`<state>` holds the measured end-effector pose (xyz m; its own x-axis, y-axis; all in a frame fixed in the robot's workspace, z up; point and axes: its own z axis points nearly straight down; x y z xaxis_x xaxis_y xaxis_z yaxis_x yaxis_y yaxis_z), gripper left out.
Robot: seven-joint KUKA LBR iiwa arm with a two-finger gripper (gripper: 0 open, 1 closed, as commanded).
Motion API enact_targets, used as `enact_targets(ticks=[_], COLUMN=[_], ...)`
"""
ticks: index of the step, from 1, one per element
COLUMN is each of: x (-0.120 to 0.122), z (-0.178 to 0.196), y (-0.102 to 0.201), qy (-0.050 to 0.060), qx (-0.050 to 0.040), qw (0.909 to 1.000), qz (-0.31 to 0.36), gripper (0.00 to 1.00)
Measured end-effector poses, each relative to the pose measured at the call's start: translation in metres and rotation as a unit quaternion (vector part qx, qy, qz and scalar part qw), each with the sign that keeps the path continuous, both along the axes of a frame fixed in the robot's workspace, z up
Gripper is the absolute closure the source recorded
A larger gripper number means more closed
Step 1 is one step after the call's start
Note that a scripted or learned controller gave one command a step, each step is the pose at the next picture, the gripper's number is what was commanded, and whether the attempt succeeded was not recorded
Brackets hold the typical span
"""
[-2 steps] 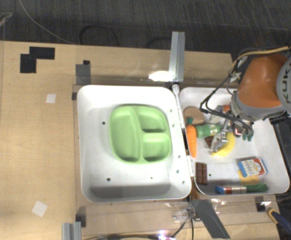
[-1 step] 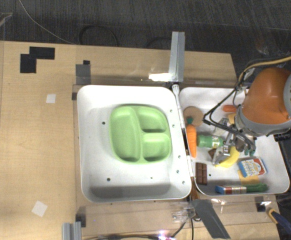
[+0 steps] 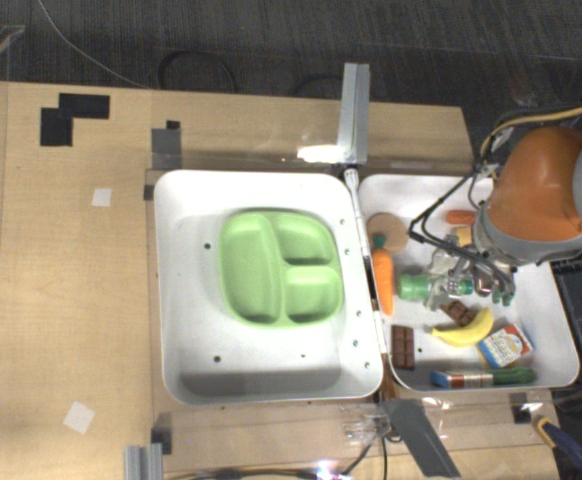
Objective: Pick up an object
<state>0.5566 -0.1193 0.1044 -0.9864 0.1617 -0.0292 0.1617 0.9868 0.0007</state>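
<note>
Bright, even overhead light, soft shadow pooled along the near inner wall of the left bin (image 3: pixel 261 383), white glare patch on the metal post (image 3: pixel 321 153) behind the bins, small items in the right bin (image 3: pixel 561 353) slightly soft (fine detail unreadable), dark floor underexposed
</note>
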Motion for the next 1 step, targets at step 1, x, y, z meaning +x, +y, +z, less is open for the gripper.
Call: enact_targets(ticks=[1], x=[-0.0047], z=[0.0600], y=[-0.0620], qy=[0.009], qx=[-0.0019], qw=[0.9936], qz=[0.113], gripper=[1.00])
